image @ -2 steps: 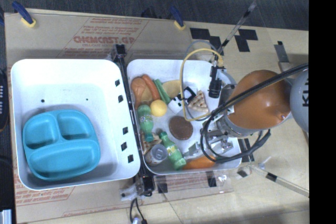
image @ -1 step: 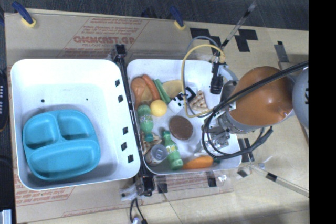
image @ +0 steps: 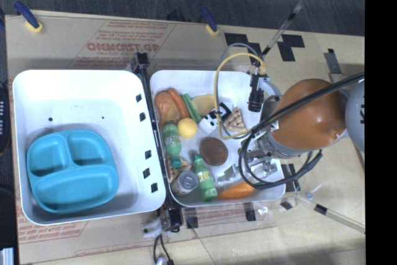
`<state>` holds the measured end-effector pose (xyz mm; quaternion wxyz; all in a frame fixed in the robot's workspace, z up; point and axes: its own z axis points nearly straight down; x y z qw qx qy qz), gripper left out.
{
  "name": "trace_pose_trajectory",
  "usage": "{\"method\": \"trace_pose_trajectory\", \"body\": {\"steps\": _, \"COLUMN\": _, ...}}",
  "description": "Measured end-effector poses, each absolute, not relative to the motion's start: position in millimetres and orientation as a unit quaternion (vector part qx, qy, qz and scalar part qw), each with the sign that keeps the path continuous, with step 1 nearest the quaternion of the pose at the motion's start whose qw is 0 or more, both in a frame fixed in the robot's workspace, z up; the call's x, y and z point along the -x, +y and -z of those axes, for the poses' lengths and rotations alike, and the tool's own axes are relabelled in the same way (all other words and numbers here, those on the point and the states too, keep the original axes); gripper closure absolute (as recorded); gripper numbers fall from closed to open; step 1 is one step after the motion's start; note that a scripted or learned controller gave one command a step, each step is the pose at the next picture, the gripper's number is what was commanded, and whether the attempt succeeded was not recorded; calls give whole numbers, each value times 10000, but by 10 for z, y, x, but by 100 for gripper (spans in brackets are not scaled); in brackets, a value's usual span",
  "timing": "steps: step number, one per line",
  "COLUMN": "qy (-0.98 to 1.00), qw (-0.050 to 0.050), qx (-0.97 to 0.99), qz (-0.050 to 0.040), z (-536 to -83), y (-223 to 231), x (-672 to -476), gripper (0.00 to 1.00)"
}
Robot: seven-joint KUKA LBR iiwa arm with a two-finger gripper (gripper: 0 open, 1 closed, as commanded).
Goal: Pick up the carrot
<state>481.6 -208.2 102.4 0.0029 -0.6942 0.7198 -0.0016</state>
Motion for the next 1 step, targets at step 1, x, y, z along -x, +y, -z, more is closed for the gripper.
{"method": "trace_pose_trajectory", "body": {"steps": 1, "qy": 5999, "qw": 43, "qx": 8000, "qz": 10, "z": -930, "y": -2070, "x": -4803, "gripper": 0}}
